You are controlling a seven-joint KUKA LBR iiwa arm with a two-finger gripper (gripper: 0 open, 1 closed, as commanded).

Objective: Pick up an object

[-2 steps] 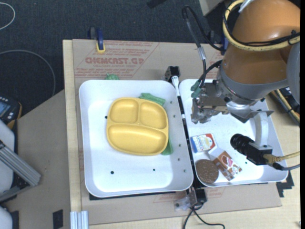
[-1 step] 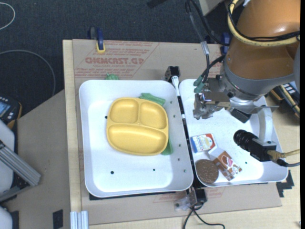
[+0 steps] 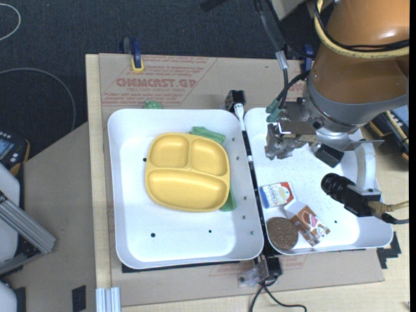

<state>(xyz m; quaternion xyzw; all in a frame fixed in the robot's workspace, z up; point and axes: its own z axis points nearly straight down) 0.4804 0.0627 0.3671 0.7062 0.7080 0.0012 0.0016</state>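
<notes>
Left bin point(image 3: 130, 194): a yellow divided plate point(image 3: 188, 172) with three compartments lies flat and right side up near the bin's centre, two small compartments toward the far side, one long compartment toward the near side; a green item point(image 3: 209, 134) is mostly hidden beneath it, showing at the plate's far edge and again at its near right corner. Right bin point(image 3: 305, 174): a small white carton point(image 3: 276, 194) with red and blue print lies flat near the left wall; a brown round disc point(image 3: 283, 233) lies at the near left corner; a brown and white packet point(image 3: 309, 224) lies tilted, touching the disc's right side.
</notes>
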